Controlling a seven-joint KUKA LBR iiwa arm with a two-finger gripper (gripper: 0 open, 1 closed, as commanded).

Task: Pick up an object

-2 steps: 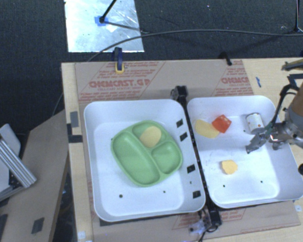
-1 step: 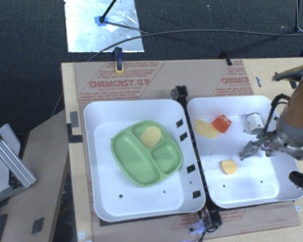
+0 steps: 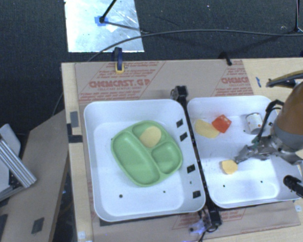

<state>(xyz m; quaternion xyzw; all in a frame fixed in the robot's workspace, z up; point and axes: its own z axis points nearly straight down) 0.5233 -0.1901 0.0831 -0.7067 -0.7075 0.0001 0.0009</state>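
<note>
In the right bin (image 3: 248, 194) lie a small round yellow piece (image 3: 228, 166), a longer pale yellow piece (image 3: 207, 129), a red block (image 3: 222, 123) touching that longer piece, and a small white cup-like item (image 3: 253, 121). My gripper (image 3: 241, 158) reaches in from the right, low over the bin floor. Its tip is just right of the small yellow piece and slightly above it in the camera view, very close to or touching it. Nothing visibly sits in the gripper.
The left bin (image 3: 110, 197) holds a green divided plate (image 3: 138, 162) with a yellow item (image 3: 151, 136) in its upper compartment. A black divider with clips (image 3: 190, 151) runs between the bins. The arm's orange band (image 3: 300, 116) hangs over the right bin's right side.
</note>
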